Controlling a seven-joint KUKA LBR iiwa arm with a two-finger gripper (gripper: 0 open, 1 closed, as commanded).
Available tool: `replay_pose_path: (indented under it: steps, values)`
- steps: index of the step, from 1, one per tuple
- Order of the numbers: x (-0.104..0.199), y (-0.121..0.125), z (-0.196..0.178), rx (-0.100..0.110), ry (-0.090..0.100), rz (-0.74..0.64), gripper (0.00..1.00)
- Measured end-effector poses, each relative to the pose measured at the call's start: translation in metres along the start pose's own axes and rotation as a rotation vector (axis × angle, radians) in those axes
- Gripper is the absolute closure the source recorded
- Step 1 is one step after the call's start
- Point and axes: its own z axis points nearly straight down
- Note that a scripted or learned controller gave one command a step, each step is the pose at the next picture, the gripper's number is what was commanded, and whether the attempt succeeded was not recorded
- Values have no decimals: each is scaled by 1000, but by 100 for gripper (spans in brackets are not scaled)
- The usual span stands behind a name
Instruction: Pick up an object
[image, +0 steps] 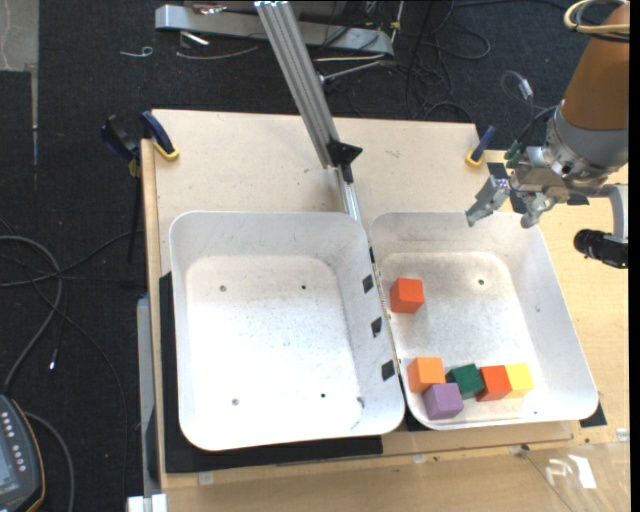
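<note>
Tool (508, 205) open, right bin (560, 330) holding 6 blocks (465, 381)

Lone orange block (406, 295) open all round; front-wall cluster (467, 383) packed touching, reachable from above.

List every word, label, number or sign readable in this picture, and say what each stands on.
None can be read.
The device at the lower left corner has rows of small markings, too small and blurred to read.
The blocks, such as the orange block, and both white bins carry no print.
</note>
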Motion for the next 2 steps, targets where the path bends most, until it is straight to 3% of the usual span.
replay_pose_path:
  steps: [1, 2]
  values:
    - [60, -49, -52, -6, 2, -5, 0]
    - [110, -80, -64, -2, 3, -6, 0]
